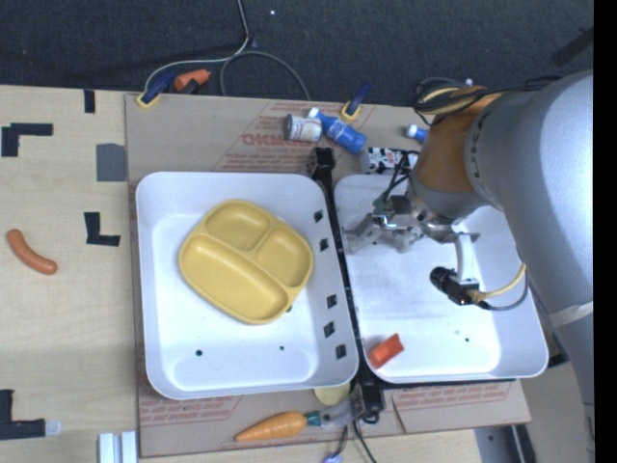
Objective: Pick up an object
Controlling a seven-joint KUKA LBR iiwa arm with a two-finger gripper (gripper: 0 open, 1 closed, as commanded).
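A yellow divided plate (248, 258) lay in the left bin (159, 355) — tilted. An orange block (386, 349) sat near the right bin's (501, 360) front edge. The grey arm (540, 152) reached over that bin's back half. On the desk (58, 355), a toy sausage (31, 252) and carrot (273, 426) lay outside the bins.

A small orange-red block (386, 349) lies flat near the front rim of my right bin (521, 355). A yellow divided plate (247, 259) rests tilted in my left bin (159, 355), three compartments facing up.
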